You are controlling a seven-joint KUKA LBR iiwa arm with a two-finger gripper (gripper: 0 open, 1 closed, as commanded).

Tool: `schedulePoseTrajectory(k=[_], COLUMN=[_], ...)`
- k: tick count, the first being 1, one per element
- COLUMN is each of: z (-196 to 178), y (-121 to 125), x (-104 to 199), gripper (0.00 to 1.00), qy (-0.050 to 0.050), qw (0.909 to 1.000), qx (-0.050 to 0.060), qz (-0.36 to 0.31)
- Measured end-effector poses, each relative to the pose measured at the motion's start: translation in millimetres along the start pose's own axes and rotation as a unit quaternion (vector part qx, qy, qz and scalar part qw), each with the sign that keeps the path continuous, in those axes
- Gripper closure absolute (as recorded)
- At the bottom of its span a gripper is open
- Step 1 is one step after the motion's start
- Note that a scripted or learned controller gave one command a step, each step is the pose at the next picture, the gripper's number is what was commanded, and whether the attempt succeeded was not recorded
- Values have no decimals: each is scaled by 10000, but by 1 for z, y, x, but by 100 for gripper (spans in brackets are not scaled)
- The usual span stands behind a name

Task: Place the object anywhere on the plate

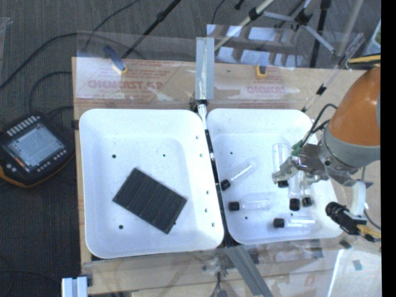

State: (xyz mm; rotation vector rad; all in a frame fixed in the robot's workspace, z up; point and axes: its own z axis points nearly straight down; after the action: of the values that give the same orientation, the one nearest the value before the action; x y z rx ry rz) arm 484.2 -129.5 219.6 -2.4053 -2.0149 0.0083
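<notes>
Around the claw point(296, 173) in the right bin point(260, 125), scattered black-capped vials point(250, 204); claw's state unclear; dark plate point(149, 200) left.

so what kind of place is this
Probably a robotics lab: a robot arm over two white bins, a handheld control pad on the floor, and tripod legs behind.

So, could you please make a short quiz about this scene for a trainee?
1. True or false: the dark ridged plate lies in the left bin.
2. Which bin holds the clear vials with black caps? A) left B) right C) both
3. Fill in: the gripper hangs over the ____ bin.

Key: 1 true. 2 B, the right bin. 3 right.
</notes>
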Motion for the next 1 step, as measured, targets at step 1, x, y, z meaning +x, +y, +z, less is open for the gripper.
schedulePoseTrajectory(k=[1], z=[-35], y=[49], x=[48], gripper=[100], qy=[-10], qw=[9988], qx=[-7], qz=[488])
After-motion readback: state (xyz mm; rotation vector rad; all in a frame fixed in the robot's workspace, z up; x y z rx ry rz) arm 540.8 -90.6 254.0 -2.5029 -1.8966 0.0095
